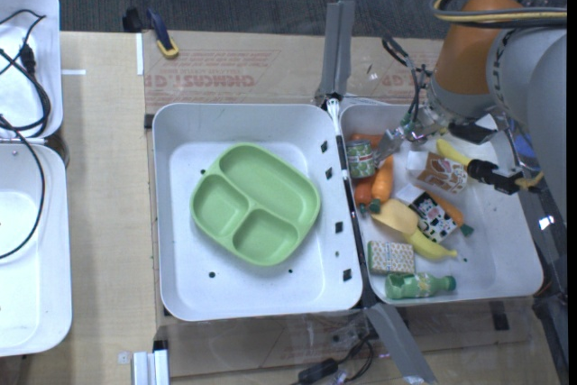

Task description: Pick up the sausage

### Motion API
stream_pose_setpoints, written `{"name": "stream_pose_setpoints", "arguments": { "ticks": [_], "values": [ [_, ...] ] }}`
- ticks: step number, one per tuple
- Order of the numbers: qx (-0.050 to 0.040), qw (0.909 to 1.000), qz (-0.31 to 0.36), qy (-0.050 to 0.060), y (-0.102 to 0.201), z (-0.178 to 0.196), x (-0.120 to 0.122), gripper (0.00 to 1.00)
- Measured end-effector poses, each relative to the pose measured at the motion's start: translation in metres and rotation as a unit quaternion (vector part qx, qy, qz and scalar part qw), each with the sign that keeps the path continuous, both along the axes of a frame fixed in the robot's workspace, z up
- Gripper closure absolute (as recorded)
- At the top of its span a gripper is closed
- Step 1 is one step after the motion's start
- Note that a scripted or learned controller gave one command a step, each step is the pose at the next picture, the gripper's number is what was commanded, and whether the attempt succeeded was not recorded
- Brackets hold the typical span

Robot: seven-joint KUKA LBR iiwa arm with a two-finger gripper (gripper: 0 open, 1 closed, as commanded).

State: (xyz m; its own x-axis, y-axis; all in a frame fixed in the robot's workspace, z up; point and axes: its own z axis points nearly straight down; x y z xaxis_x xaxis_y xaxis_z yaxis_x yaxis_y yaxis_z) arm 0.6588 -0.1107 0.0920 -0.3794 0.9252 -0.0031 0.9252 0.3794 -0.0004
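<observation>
A short reddish-brown sausage [361, 141] lies at the far left corner of the right bin [505, 279], just behind a green can [360, 160]. My gripper [403, 136] hangs low over the back of that bin, a little to the right of the sausage and apart from it. The grey arm with its orange band reaches in from the upper right. Nothing shows between the gripper's tips.
Two carrots [382, 181], a cheese wedge [395, 216], a banana [432, 246], a cracker box [390, 257], a green bottle [420, 286] and small cartons crowd the right bin. A green divided plate [257, 205] lies in the left bin [171, 221].
</observation>
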Motion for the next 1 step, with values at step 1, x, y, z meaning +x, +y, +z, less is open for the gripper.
{"name": "stream_pose_setpoints", "arguments": {
  "ticks": [1],
  "values": [
    [-0.0004, 1.0000, -0.001, -0.001, -0.0012, 0.0096, 0.0006, 1.00]
  ]
}}
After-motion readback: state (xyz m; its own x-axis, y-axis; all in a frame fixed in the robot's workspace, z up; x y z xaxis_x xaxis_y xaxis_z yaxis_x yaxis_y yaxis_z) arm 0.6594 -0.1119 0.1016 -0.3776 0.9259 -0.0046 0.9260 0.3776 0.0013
